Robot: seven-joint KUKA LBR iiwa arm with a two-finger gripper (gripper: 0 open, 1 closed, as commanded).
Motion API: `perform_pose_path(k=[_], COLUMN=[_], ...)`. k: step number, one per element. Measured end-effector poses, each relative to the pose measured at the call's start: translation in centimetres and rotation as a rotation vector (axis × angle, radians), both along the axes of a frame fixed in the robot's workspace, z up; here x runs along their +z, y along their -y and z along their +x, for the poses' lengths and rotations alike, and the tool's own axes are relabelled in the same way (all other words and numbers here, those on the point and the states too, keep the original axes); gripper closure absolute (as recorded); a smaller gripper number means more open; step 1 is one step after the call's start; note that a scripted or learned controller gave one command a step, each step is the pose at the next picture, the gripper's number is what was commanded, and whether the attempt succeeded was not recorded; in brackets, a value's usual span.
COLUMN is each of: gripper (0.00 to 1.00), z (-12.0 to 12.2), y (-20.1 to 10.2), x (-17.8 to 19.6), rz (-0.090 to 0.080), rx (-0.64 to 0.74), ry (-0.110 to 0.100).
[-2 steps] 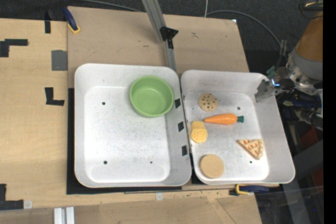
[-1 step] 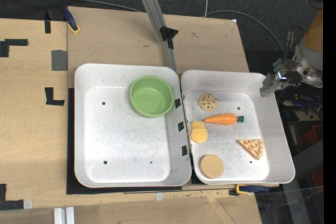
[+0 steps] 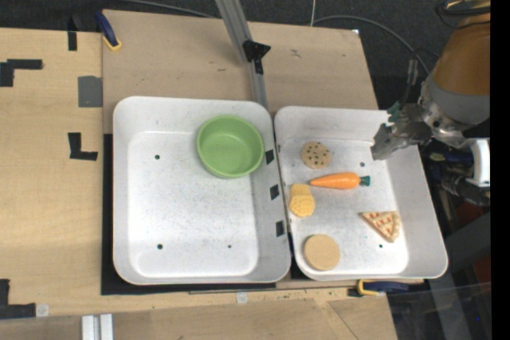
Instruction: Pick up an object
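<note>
We are noting a round cracker (image 3: 323, 252) lying nearest, close to the right bin's (image 3: 414, 271) front rim. Behind it, a pizza slice (image 3: 381, 224) is sitting toward the right wall, a corn piece (image 3: 301, 201) hard against the divider side. A carrot (image 3: 338, 181) is lying across the middle with open floor around it. A cookie (image 3: 315, 154) is resting farther back. The gripper (image 3: 381, 146) is hanging over the right rim, holding nothing; whether it is parted or closed we cannot tell. In the left bin (image 3: 135, 251), a green bowl (image 3: 230, 146) is occupying the far right corner.
</note>
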State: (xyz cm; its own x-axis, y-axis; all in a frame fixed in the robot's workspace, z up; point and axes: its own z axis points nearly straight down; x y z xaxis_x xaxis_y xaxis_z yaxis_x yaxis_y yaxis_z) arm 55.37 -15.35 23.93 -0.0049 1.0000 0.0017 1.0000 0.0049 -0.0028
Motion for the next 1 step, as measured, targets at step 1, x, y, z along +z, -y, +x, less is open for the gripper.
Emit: perform_pose_path(k=[1], gripper=[1.00], z=[-1.91], y=[-5.86], x=[-0.16], rz=[0.001], rx=[0.002], ry=[-0.001])
